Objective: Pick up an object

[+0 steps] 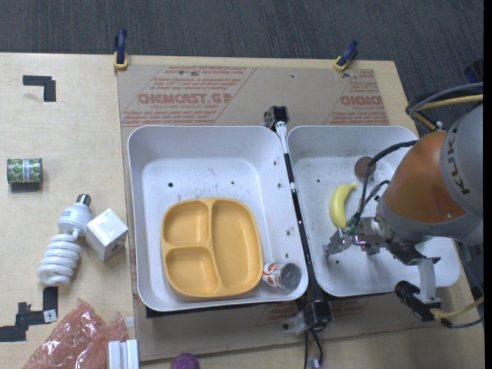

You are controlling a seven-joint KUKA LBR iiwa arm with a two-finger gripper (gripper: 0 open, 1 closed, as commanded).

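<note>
A yellow banana (340, 204) lies in the right bin (323, 283), near its left-centre. Behind it, a small brown round object (363, 165) rests partly hidden by the arm's cables. My gripper (338, 244) is low inside the right bin, just in front of the banana's near end and close to the bin floor. Nothing is seen held in it. The grey arm with its orange band (419, 187) covers the bin's right half. In the left bin (142, 206) lie a yellow divided plate (211, 246) and a small orange-labelled container (280, 275) on its side at the front right corner.
A ridge with a black strip (290, 183) separates the two bins. Outside the bins on the left bench are a white spiral bulb (63, 248), a white cube (106, 234), a green can (24, 171) and a pink crinkled bag (77, 337).
</note>
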